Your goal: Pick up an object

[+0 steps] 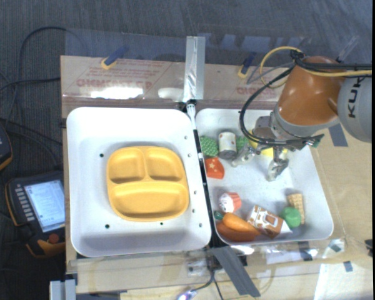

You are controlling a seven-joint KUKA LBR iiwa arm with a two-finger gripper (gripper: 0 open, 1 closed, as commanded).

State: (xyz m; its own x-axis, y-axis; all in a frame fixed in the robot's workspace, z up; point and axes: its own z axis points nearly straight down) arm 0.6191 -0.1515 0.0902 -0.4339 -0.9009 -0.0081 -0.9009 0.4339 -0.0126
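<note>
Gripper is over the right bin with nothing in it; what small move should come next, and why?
Probably a short drop straight down. The gripper hangs over bare floor of the right white bin, beside the small silver can, with nothing between its jaws. Judging by that, shifting slightly toward the can before closing looks safest.

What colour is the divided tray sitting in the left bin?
Yellow-orange, plain with no pattern; the tray shows clearly in the camera view.
</note>
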